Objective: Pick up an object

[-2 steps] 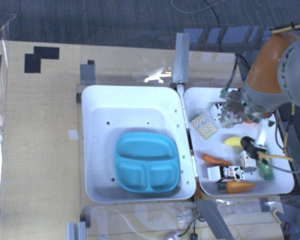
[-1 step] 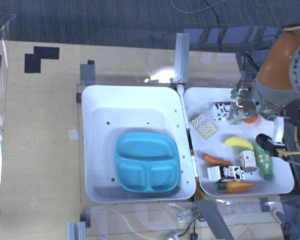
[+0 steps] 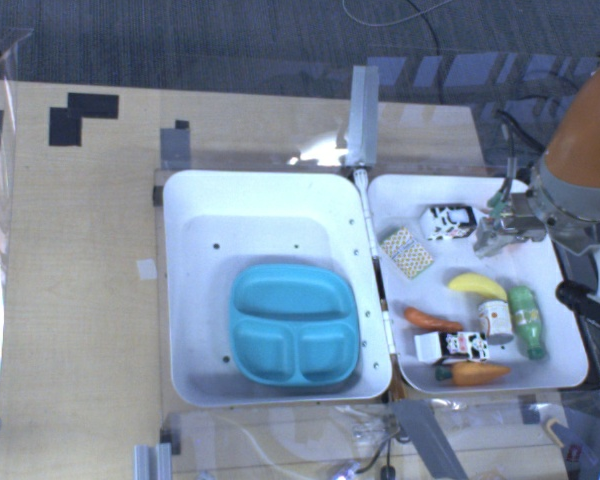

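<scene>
- Gripper (image 3: 497,230) low over far part of right bin (image 3: 576,368), just right of black-and-white cow-patterned item (image 3: 449,222); can't tell finger state, nothing seen held.
- Nearby objs: checkered pad (image 3: 408,252) to left; yellow banana (image 3: 477,285), green bottle (image 3: 526,321), small white-red can (image 3: 495,320) nearer.
- Near edge crowded: carrot (image 3: 432,320), 2nd carrot (image 3: 473,373), white block (image 3: 427,346), 2nd cow-print piece (image 3: 467,345).
- Open floor in bin's far right corner.
- Left bin (image 3: 190,268) holds blue divided tray (image 3: 294,323); room along far side.
- Labels too small to read.
</scene>
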Motion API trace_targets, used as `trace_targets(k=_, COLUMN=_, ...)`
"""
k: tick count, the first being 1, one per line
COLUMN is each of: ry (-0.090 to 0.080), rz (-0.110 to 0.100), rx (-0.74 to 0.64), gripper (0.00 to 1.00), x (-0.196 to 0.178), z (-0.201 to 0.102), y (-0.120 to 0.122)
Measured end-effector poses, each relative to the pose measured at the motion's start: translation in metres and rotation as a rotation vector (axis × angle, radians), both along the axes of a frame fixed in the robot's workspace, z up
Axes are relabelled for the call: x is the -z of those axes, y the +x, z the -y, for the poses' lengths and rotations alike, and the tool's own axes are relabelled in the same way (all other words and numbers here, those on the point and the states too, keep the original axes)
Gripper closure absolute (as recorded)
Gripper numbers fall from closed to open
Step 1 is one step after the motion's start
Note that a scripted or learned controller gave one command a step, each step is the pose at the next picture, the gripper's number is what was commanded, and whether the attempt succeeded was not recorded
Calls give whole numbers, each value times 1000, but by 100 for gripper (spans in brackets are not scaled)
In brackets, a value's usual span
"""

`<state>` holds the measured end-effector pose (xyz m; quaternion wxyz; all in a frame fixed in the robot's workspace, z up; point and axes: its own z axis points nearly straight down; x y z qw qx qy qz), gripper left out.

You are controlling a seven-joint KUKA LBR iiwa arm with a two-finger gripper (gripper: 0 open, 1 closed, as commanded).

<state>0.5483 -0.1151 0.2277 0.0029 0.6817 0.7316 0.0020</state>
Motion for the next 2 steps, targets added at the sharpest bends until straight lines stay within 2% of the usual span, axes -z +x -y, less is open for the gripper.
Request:
trace_targets(k=1, ry=0, rz=-2, rx=-258, gripper=100, x=90, z=-19, y=-52)
trace_targets(k=2, ry=-1, rz=1, rx=-291, gripper=100, x=13, z=-101, y=-5)
